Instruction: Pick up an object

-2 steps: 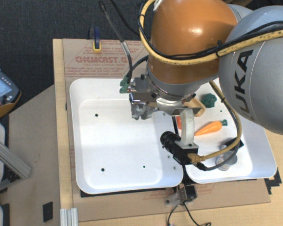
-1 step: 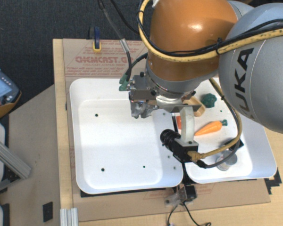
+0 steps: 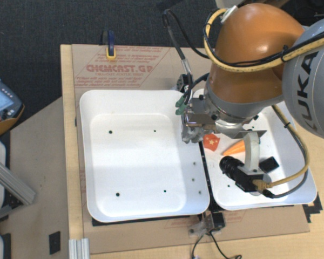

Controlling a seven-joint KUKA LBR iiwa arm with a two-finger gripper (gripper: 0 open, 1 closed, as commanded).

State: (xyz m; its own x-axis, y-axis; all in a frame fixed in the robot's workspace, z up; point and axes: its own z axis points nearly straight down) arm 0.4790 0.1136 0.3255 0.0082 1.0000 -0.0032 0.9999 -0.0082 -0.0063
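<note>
- The grey arm with an orange band (image 3: pixel 254 47) reached in over the shallow white plastic bin on the view's right (image 3: pixel 283 193) and hid most of that bin's far half.
- The gripper (image 3: pixel 193 128) hung above the right bin's left wall, pointing down. Its underside was hidden by the wrist, so I could not tell how far open it was or whether it had hold of anything.
- A small red block with a yellow mark (image 3: pixel 211 141) lay on the right bin's floor, close to its left wall.
- An orange cone-shaped piece (image 3: pixel 233 148) lay on the same floor, nearer the right bin's middle.
- A second shallow white plastic bin (image 3: pixel 135 161) sat against the right bin's left wall, with small dark dots on its floor.
- A brown cardboard sheet with red lettering (image 3: pixel 124 66) lay under the right bin, on the bench.
- A blue clamp (image 3: pixel 110 41) stood on the sheet's far edge, well apart from the right bin.
</note>
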